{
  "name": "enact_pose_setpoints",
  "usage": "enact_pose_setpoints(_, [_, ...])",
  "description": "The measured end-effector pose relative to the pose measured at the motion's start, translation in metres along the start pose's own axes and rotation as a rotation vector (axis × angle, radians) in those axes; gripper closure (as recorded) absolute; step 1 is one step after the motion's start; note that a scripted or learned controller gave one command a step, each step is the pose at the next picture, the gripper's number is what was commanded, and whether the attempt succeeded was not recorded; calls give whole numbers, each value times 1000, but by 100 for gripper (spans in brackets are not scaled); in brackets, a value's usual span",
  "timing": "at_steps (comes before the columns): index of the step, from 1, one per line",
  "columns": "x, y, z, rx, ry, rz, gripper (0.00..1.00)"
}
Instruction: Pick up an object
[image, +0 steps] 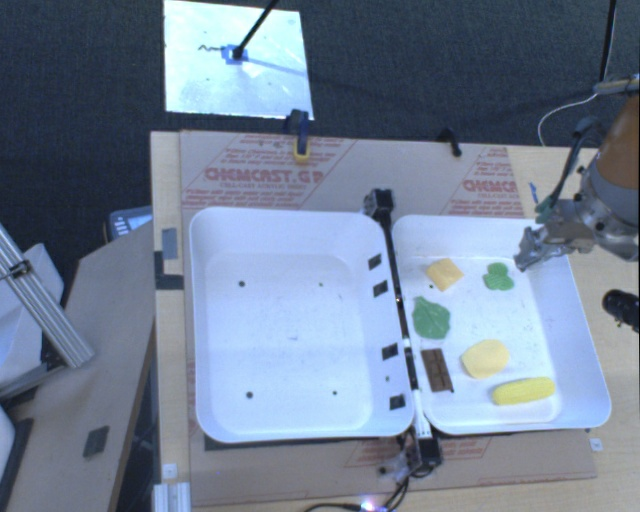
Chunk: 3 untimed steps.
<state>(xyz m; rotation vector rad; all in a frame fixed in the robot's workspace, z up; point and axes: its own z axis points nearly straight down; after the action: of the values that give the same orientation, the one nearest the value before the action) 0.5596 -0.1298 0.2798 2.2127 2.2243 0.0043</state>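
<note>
The right bin (572, 330) holds several small items. A yellow block (444, 273) lies near its back, with a small green piece (498, 277) to its right. A larger green leafy piece (431, 318) sits near the divider, and a brown bar (435, 368) lies in front of it. A pale yellow lump (485, 357) and a yellow corn-like piece (523, 391) rest toward the front. My gripper (527, 252) hangs over the bin's back right, just right of and above the small green piece, holding nothing that I can see.
The left bin (285, 320) lies beside the right one, with black clips (384, 290) along the shared divider. A cardboard sheet (260, 170) lies under both bins. A cable loops near the arm (612, 190) at the right.
</note>
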Motion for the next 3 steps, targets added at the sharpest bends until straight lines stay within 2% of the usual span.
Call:
enact_pose_setpoints(1, [1, 16, -121, -9, -2, -1, 100])
enact_pose_setpoints(2, [-2, -42, -264, -10, -2, 0, 100])
enact_pose_setpoints(3, [85, -73, -209, 6, 2, -4, 100])
